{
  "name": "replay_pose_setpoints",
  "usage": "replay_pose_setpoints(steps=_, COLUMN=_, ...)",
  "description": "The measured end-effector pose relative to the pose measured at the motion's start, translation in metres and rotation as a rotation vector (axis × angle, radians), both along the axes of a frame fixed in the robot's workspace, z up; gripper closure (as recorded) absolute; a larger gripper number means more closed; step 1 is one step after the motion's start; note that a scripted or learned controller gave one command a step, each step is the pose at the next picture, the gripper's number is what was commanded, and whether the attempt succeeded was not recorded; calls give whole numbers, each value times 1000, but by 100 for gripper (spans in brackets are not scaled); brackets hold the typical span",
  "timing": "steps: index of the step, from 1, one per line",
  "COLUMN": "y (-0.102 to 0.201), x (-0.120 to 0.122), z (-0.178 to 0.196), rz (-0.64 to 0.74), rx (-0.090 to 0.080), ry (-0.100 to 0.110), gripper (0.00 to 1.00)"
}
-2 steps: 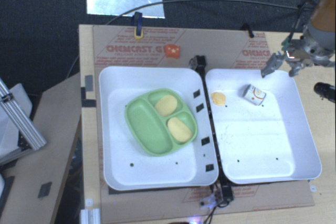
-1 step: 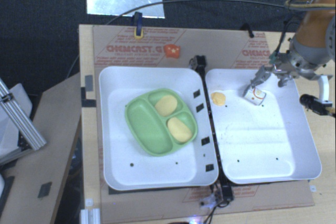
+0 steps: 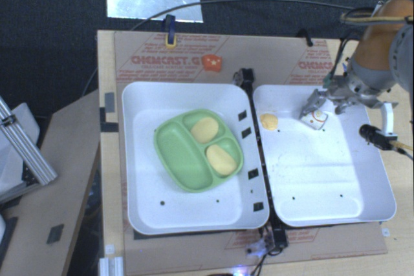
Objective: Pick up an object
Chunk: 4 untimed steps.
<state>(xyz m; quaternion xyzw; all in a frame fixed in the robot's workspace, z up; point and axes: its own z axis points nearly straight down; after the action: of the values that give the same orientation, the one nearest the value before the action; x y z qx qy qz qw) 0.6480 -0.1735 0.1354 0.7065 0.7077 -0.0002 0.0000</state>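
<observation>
The bench (image 3: 162, 52) bears two white bins (image 3: 194, 213) (side by side).

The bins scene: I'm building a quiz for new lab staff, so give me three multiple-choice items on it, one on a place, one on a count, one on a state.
1. Where does the green divided plate lie?
A. left bin
B. right bin
C. on the cardboard behind the bins

2. How many yellow pieces lie in the plate's compartments?
A. one
B. two
C. four

3. Where is the gripper?
A. over the left bin
B. low in the right bin's far part
C. above the plate

Key: 1 A, the plate sits within the left bin. 2 B, one yellow piece and another each fill a small compartment. 3 B, the gripper is over the right bin, beside a loose yellow piece.
</observation>
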Motion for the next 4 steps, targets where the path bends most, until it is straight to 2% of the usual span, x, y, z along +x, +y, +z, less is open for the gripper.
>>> replay_pose_setpoints(steps=1, y=0, x=2, z=14, rz=1, rx=-1, ry=-6, gripper=100)
replay_pose_setpoints(steps=3, y=5, x=-1, z=130, rz=5, rx=-2, ry=-8, gripper=100)
replay_pose_setpoints(steps=4, y=52, x=-11, z=135, rz=7, rx=0, ry=-2, gripper=100)
